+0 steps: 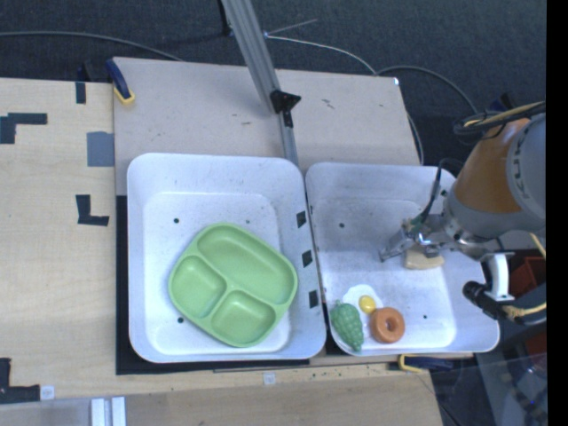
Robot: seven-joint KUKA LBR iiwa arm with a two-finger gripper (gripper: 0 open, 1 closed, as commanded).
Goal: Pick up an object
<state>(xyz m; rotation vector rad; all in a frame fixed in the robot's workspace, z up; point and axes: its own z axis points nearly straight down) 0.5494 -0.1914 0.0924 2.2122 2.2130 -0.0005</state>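
Two bins: left bin (142, 238) holds plate (232, 284); right bin (355, 185) has egg (362, 300), donut (388, 325), corn (348, 327) at 6 o'clock edge; gripper (410, 247) grip state unclear, beside tan block (424, 258).

Robot lab: white bins (142, 238) on bench (53, 238)

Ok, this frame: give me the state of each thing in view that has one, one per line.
hand: low in the right bin, by a tan object; its grasp cannot be judged.
tan object: beside the hand; whether it is held is unclear.
green tray: flat in the left bin, compartments bare.
orange ring: lying flat, right bin's near edge.
green knobbly toy: lying beside the ring.
fried egg toy: lying flat, yolk up.
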